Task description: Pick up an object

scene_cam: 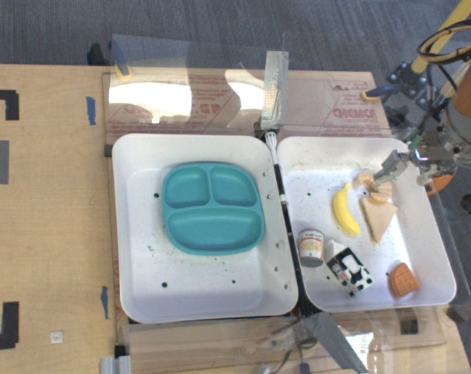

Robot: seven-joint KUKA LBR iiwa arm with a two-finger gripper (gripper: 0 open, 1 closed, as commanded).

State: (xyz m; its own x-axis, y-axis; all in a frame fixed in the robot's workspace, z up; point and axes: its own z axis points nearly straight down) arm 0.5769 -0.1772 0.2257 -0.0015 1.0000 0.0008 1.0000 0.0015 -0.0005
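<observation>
Camera view: two bins, one teal plate, one banana.

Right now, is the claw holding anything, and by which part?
Cannot be told. The claw sits at the top of the tan wedge-shaped piece in the right bin, next to the banana; the contact there is too small to read.
</observation>
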